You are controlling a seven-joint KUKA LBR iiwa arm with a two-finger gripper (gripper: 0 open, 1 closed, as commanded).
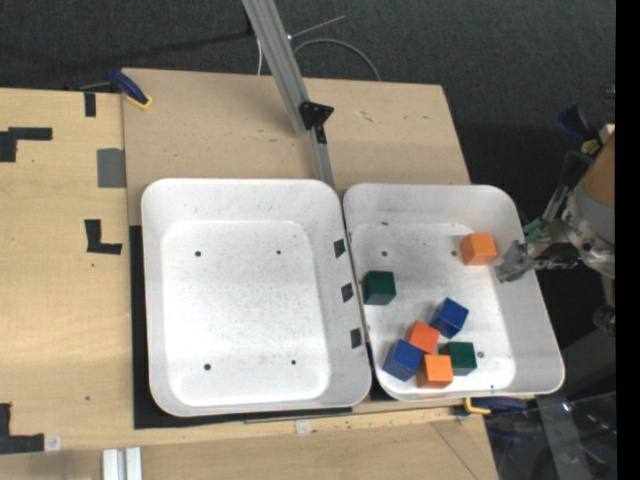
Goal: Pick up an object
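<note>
Left bin (160, 208): I see bare white floor.
Right bin (500, 208): green, blue and orange cubes.
Orange cube (479, 248): upper right of that bin, just left of the gripper.
Gripper (515, 265): at the right rim, over the wall.

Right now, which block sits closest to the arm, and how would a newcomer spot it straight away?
Look at the right-hand shallow white bin, the one holding all the small cubes. Near its right wall, toward the far side, sits a lone orange cube, just left of the gripper at the rim. Unlike the two other orange cubes, it stands well apart from the cluster of blocks at the near side.
</note>
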